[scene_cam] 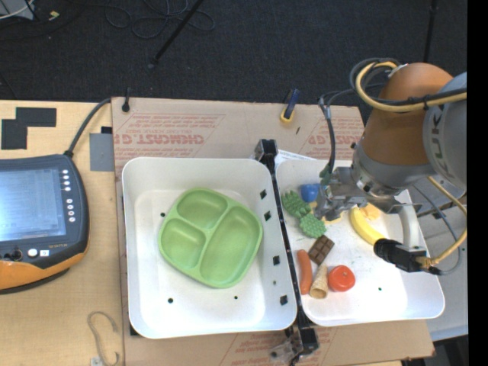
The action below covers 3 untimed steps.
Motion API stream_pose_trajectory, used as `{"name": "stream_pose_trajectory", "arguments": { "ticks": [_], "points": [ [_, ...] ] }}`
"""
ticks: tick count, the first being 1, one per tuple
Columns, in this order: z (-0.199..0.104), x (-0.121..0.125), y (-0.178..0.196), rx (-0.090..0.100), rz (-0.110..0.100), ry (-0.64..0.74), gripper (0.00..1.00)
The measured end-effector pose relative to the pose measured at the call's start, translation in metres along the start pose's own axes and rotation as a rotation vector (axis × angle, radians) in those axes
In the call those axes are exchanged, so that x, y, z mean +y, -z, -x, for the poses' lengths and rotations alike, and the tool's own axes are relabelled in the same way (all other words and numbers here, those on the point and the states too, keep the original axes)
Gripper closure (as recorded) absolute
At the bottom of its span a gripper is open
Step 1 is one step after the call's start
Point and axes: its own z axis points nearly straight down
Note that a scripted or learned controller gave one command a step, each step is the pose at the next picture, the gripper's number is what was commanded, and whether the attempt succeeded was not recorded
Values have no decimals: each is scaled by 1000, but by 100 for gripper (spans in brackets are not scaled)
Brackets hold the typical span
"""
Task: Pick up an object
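The gripper (329, 204) is hovering right above the green waffle piece (312, 225), just lower-left; can't tell its opening.

Bench clutter around the two bins

A grey and orange control pendant (34, 212) with a lit screen lies at the far left on the cardboard-covered bench (198, 132), its cable (84, 132) curving up and to the right toward the far edge. Black tape patches (27, 125) sit on the bench just beyond the pendant, and a grey patch (101, 150) lies to its right. A blue and yellow clamp (290, 105) grips the cardboard's far edge. Dark carpet (229, 36) with loose black cables (152, 10) lies beyond. A thin cord loop (107, 334) rests at the near left
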Motion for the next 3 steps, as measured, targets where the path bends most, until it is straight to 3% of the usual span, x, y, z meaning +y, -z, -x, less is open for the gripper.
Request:
{"name": "stream_pose_trajectory", "arguments": {
  "ticks": [3],
  "points": [
    [-2, -3, -8, -1, -2, -3, 100]
  ]
}}
